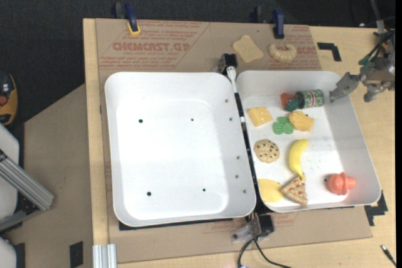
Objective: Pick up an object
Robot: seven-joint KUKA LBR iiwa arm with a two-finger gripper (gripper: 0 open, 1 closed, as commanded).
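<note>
You have the worktop (94, 135) carrying two white bins side by side. The left bin (169, 154) sits just beside the right bin (358, 147), and all the graspable things lie in the right one. At its far right edge you see the tool (355, 86), one grey finger reaching over the rim; you cannot tell from this angle whether it is open or closed, and nothing shows held in it.

The thing nearest the tool is the green can (309, 98), lying on its side just to the tool's left, its long axis running left to right, with a red piece touching its left end. Nearer in the bin lie the banana (298, 155), long axis near to far, the pizza slice (294, 190), the cookie (267, 150) and the red toy (340, 183).

Your shortest move, I judge, is leftward and down onto the can, fingers across its axis.
</note>
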